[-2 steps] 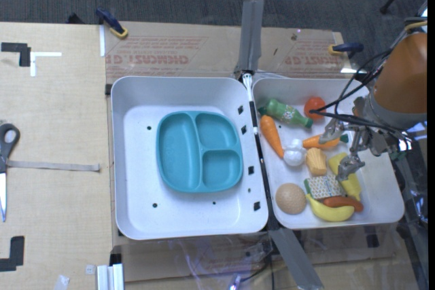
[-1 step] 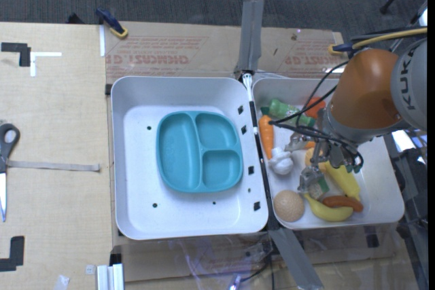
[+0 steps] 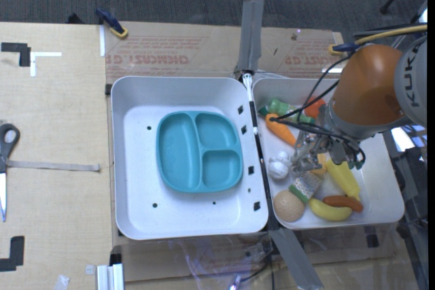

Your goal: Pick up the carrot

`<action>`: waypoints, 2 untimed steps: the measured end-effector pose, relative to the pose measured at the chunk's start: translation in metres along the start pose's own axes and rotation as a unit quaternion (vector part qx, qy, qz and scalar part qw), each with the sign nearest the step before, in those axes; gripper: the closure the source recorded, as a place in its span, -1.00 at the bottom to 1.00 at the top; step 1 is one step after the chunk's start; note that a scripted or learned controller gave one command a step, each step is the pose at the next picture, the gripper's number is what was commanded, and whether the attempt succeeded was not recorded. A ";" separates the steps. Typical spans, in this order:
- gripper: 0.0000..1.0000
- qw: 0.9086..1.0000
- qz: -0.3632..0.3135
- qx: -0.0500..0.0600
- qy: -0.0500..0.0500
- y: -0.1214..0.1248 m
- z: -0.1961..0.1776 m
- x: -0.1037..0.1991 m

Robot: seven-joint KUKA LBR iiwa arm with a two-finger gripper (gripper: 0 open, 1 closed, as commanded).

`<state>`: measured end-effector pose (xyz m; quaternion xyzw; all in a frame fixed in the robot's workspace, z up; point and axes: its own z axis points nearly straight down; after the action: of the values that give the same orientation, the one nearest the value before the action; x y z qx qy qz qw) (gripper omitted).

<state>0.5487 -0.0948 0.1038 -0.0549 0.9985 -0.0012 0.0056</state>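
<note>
Fruit is crowding the near end of the right bin (image 3: 387,210): one round tan piece (image 3: 288,206), two bananas (image 3: 331,210), one small red piece (image 3: 343,201) lying on the nearer banana, and one speckled green-and-grey piece (image 3: 306,185) just behind (I'm not naming that one with any confidence). One white clump (image 3: 278,166) is sitting against the wall between the bins.

Gripper (image 3: 309,158) is hanging over the middle of this pile, pointing down among the toys, and I cannot tell how wide its fingers are standing or whether anything is between them; cables and clutter are hiding the tips.

One carrot (image 3: 282,130) is lying just beyond, slanting along the left side of the right bin, apart from the gripper and looking untouched. So the pick is looking not yet done: reaching, closing and lifting are all remaining.

One green leafy piece (image 3: 277,106) is sitting at the carrot's far end.

Left bin (image 3: 129,166) is carrying one teal plate (image 3: 200,151) with three compartments. Two bins in all.
</note>
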 end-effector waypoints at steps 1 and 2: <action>-1.00 1.000 0.000 0.000 0.000 0.000 0.000 0.000; 1.00 1.000 -0.001 0.001 -0.004 0.000 -0.011 -0.003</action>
<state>0.5515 -0.0941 0.1149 -0.0562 0.9984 -0.0021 0.0093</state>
